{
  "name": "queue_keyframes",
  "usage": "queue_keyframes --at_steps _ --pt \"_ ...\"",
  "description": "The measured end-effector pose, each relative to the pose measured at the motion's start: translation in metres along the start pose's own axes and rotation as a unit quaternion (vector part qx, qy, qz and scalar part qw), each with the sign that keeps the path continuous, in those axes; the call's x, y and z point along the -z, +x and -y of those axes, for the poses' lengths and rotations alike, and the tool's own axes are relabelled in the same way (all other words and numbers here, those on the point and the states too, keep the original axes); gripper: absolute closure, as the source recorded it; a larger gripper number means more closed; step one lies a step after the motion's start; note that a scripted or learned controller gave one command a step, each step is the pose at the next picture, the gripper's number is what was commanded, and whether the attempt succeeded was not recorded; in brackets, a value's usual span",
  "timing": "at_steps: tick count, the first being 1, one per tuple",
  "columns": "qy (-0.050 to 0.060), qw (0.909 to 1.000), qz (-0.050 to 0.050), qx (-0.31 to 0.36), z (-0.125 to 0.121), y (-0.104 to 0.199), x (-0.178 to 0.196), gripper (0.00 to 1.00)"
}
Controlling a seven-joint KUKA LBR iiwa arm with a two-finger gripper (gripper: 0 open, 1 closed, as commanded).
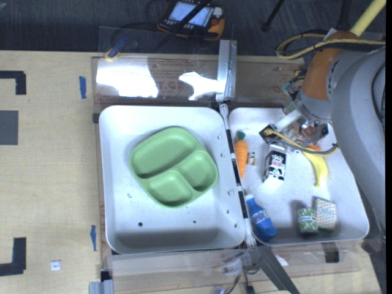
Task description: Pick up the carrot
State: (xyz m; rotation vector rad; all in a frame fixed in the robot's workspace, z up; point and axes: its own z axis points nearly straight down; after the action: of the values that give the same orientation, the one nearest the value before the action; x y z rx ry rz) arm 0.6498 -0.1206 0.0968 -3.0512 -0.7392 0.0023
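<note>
Camera view: I place everything against the raised seam (225, 133) where my two shallow white bins meet.
Nearest: a blue plastic bottle (262, 220) lies just right of the seam. A green printed can (308, 220) and a pale patterned block (326, 213) sit well right of it.
Middle: a small black-and-white blotched carton (276, 165) is near the seam's right side, and a yellow banana (318, 167) lies further right.
Carrot: the short orange carrot with a green top (241, 157) lies right beside the seam, running lengthwise along it in the right bin (288, 195), green end away from the camera.
Left of the seam: a green divided plastic plate (174, 165).
Farther: my gripper (300, 132) hangs well right of the seam, apart from the carrot. I cannot tell whether it is spread or closed.
Handling: I judge the carrot light, stiff and smooth, and likely to roll. I would grasp across its thick middle, and the seam wall leaves little room on that side.
Writing: I can read none. The carton's markings are too small to make out.
</note>
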Motion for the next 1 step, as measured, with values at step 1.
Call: queue_keyframes --at_steps 1 --pt "-0.001 0.9992 -0.001 -0.041 0.0131 -0.0096 -0.0102 1.00"
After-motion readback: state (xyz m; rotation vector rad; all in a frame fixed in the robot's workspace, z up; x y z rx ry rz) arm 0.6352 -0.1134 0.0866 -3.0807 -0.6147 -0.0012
